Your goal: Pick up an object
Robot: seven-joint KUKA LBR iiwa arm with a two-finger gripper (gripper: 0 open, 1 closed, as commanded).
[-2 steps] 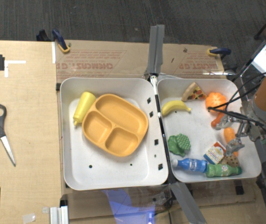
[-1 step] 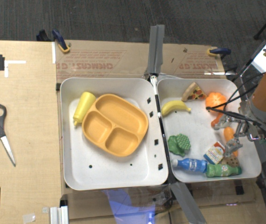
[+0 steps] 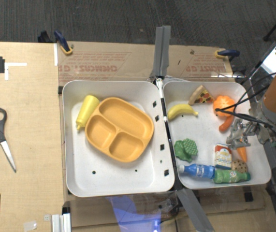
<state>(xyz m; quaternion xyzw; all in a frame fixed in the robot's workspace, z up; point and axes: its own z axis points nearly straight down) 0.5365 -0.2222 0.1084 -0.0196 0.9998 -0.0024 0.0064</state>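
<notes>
Near edge of the frame, right white bin: a blue plastic bottle with a white cap lies on its side along the lower wall, and a green bottle with a label lies just right of it, touching or nearly so. A brown spotted cookie-like piece sits on top of the green bottle, with a small white and red carton just up-left of it.

The two-finger metal gripper hangs low at the right side of this bin, its tip just above the carton. An orange carrot-shaped piece lies just below-right of the tip; another orange stick lies just above it. I cannot tell whether the fingers are spread or pressed together; cables and metal parts blur the tip.

A green knobbly broccoli-like toy sits mid-left, well apart from the gripper, with bare floor between. Further up: a yellow banana, a pizza slice toy, and an orange round fruit crossed by black cable.

Left white bin: a yellow-orange divided plate in the centre, and a yellow squeeze bottle touching its upper-left rim. Bare floor runs along the lower wall.

Left of frame: grey-handled scissors on the wooden bench.
</notes>
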